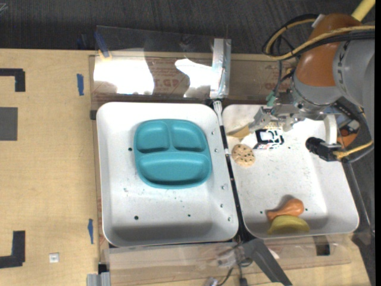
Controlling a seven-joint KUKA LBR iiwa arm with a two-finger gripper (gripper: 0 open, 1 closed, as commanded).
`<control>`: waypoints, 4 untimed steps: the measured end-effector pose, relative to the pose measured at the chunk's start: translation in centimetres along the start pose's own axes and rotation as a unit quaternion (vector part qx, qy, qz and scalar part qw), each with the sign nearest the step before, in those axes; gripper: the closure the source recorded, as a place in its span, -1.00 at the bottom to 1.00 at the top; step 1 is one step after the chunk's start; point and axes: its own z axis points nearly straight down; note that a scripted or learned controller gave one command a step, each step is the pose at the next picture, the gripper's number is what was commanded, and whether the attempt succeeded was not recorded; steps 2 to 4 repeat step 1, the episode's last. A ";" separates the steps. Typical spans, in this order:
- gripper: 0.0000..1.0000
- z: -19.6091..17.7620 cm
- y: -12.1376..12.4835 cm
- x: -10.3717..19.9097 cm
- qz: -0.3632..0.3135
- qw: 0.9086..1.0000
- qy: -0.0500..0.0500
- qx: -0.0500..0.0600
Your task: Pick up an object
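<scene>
My gripper (269, 134) hangs low over the far left part of the right bin (309, 180), under the orange-banded wrist (318, 64). A round tan cookie (243, 154) lies on the bin floor just left of and a little nearer than the gripper. A pale tan wedge (237, 128) rests against the bin's far left corner, beside the gripper. At the near edge of the same bin lie an orange pear-shaped toy (288, 207) and a yellow-green piece (290, 223), touching each other.
The left bin (119, 195) holds a teal divided plate (172, 151) at its middle. A clear plastic panel (161, 70) stands behind the left bin. Yellow and black cables (297, 31) loop off the arm, and a black fitting (317, 148) hangs over the right bin's right side.
</scene>
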 end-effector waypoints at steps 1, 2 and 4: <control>-1.00 0.4 -0.2 0.0 0.000 1.000 0.000 0.003; -1.00 0.4 -0.2 0.0 0.000 1.000 0.000 0.003; -1.00 0.4 -0.2 0.0 0.000 1.000 0.000 0.003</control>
